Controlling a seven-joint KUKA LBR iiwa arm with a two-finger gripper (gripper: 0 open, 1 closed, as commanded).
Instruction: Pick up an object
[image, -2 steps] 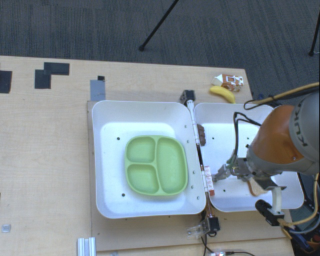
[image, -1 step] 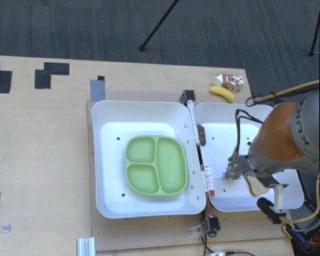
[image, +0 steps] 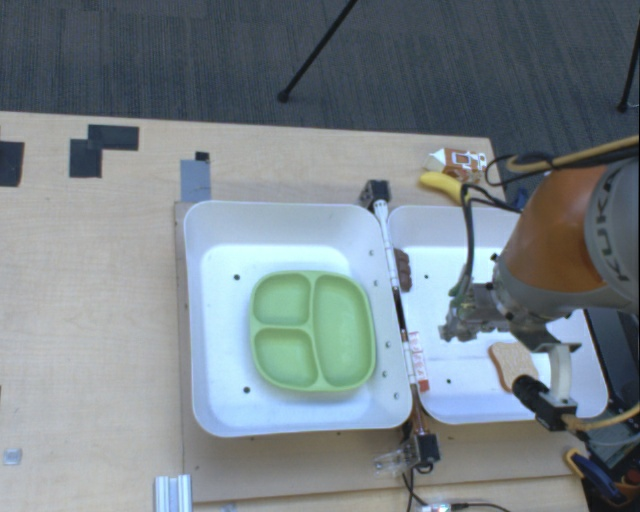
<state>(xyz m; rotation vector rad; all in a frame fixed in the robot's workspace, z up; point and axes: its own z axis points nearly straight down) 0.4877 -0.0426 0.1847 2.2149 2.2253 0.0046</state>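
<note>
I see the tool (image: 462, 325) low in the right white bin (image: 440, 400); finger state: cannot tell. The tan toast-shaped slice (image: 508, 364) lies just beside it, toward the bin's near-right corner, long axis slanted.

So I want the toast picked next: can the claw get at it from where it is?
Probably yes. The toast lies flat in the right bin, uncovered, just beside the claw with nothing between them.

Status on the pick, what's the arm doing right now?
End effector low over right bin, nothing visibly held. Bread slice on bin floor beside it, partly under the arm. Green divided plate in left bin, brown piece near the divider.
</note>
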